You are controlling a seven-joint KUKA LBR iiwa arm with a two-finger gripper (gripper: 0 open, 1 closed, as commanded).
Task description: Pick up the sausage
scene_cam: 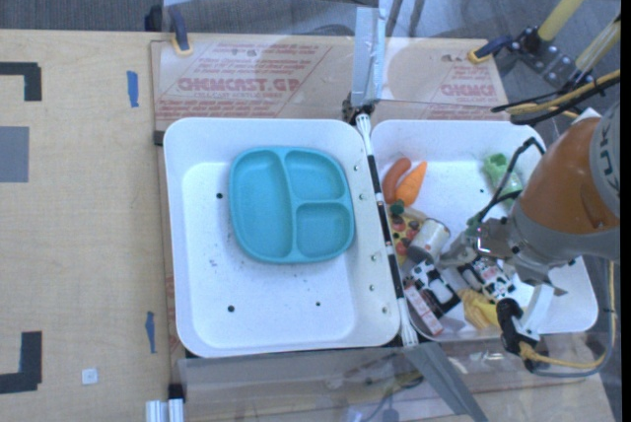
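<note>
Grey carpet lies at the top of the view, and below it a pale wooden bench (pixel 79 213) with black corner marks and small blue tape pieces. Behind the bins a brown sheet (pixel 246 80) carries red printed writing that reads about like "CHEMCAST GP"; the same red print appears partly on a second sheet (pixel 444 80) at the right, too cut off to read.

Two shallow white bins with rounded corners stand side by side. On the left bin (pixel 197 312) rests a turquoise plastic plate (pixel 292 204), smooth, divided in three compartments. In the right bin (pixel 572 312) are many small things close together: a reddish-brown sausage (pixel 395 177), short and rounded, near the far left corner, touching an orange carrot-shaped piece (pixel 412 181) beside it; a green piece (pixel 496 166) at the far side; a metal can (pixel 430 237); a yellow piece (pixel 479 310); a packet (pixel 426 297) with print too small to read.

An arm with orange band (pixel 567 183) reaches over the right bin. Its gripper (pixel 483 257) is low among the clutter, apart from the sausage; whether it is apart or together I cannot tell
</note>
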